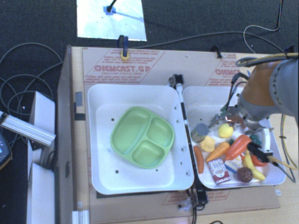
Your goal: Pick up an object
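The right bin [205, 101] holds a heap of toy food along its near half. A yellow ball-like fruit [225, 130] lies just below my gripper [226, 119], which hangs low over the middle of the bin. Close by are an orange carrot [217, 151], a red-orange pepper [238, 145], a grey disc [202, 129] and a yellow-orange piece [207, 143]. I see nothing held in the gripper.
The left bin [100, 171] holds a green divided plate [142, 136]. Near the right bin's front edge lie a red box [218, 171], a dark red ball [244, 174], a banana [252, 169] and a thin orange stick [199, 159]. Cables run off the arm at right.
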